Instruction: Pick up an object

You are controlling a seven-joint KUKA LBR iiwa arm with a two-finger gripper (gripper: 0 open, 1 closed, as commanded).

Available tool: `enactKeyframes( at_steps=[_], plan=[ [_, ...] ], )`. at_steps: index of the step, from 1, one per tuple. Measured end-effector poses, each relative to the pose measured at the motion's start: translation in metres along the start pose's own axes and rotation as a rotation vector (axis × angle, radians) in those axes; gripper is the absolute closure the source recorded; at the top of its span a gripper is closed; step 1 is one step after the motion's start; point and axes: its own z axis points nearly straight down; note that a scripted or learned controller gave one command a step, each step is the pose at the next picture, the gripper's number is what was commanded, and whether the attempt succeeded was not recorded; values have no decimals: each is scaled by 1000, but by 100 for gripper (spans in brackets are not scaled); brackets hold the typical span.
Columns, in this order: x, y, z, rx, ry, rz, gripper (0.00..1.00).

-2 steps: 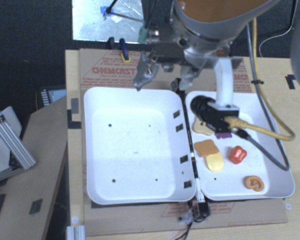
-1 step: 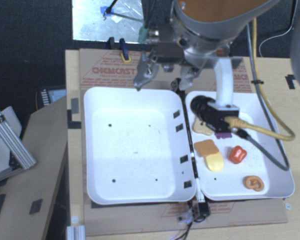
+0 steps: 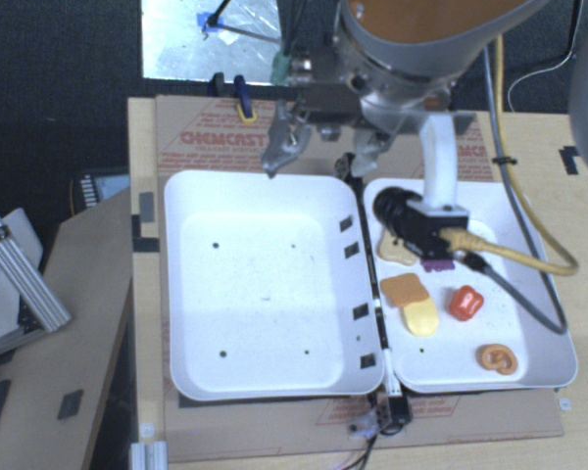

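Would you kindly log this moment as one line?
claw: open, above far rim of left bin, holding nothing | right bin: red piece, yellow piece, pretzel

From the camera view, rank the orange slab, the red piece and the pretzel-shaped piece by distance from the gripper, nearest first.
Measured from the gripper, which is above the far rim between the two bins:
1. Orange slab, right bin, close to the divider.
2. Red piece, right bin, further right.
3. Pretzel-shaped piece, right bin, near front corner.
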Motion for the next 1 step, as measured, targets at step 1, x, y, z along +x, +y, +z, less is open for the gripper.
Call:
enactKeyframes(
  at_steps=[1],
  plan=[
    [0,0,0,0,0,0,0]
  ],
)
